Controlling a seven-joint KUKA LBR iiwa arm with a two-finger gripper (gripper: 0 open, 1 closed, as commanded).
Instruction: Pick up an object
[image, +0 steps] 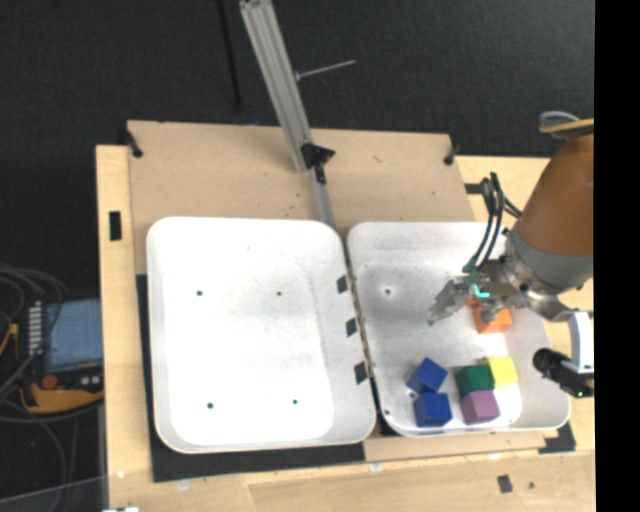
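In the right-hand bin (400, 250) the arm (560, 215) hangs its gripper (462, 298) low over the floor, fingers spread apart and holding nothing, with the orange block (493, 319) just beside it toward the arm's side, nearer than the blue block (428, 375).

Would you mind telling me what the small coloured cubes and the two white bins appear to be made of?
Small coloured cubes: probably painted wood or foam, judging by flat matte faces and crisp edges. Two shallow white bins: likely moulded plastic, with smooth rounded corners and a dull scuffed sheen.
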